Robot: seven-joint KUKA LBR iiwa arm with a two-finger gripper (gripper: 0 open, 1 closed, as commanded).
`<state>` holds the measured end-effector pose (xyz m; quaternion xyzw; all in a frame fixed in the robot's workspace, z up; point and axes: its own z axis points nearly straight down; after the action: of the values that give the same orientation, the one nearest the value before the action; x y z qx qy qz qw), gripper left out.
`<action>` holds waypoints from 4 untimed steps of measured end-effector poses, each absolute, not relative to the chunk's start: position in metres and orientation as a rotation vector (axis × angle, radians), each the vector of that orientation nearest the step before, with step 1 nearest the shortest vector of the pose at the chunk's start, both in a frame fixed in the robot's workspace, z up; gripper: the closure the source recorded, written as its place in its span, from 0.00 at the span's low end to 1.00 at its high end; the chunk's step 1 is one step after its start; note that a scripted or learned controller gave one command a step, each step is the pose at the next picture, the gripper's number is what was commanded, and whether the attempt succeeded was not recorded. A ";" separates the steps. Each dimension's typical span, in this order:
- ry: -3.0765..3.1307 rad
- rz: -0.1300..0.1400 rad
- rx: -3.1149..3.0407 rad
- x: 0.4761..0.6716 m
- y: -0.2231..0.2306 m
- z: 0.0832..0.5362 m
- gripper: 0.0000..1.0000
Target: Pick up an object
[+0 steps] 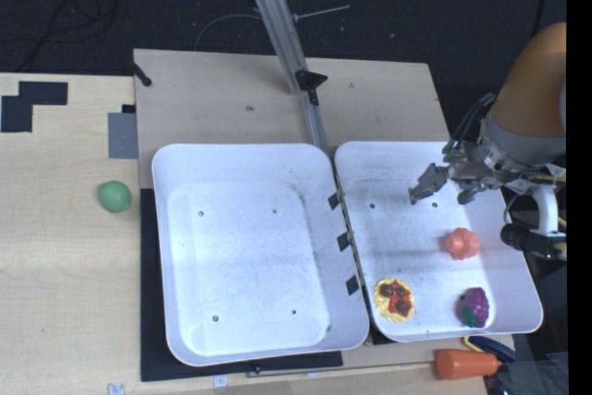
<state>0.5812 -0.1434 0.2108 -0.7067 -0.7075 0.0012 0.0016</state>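
Down front, one orange carrot-looking toy [467, 363] lies on the bench just outside the right bin [421, 164]. Inside it: one yellow-red piece [395, 299], one pink lump [461, 243], one purple bunch [474, 305]. End effector [450, 187] spread wide, grasping nothing, above the pink lump.

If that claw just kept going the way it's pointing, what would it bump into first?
Most likely the bare floor of the right bin. The gripper points down and leftward, away from the pink toy, though depth is unclear.
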 end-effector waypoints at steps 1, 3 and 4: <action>-2.220 0.004 -2.218 0.583 -0.142 0.168 0.00; -2.219 0.001 -2.223 0.590 -0.148 0.132 1.00; -2.223 -0.003 -2.223 0.600 -0.144 0.183 1.00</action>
<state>0.5997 -0.1441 0.1832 -0.7071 -0.7071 -0.0010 -0.0014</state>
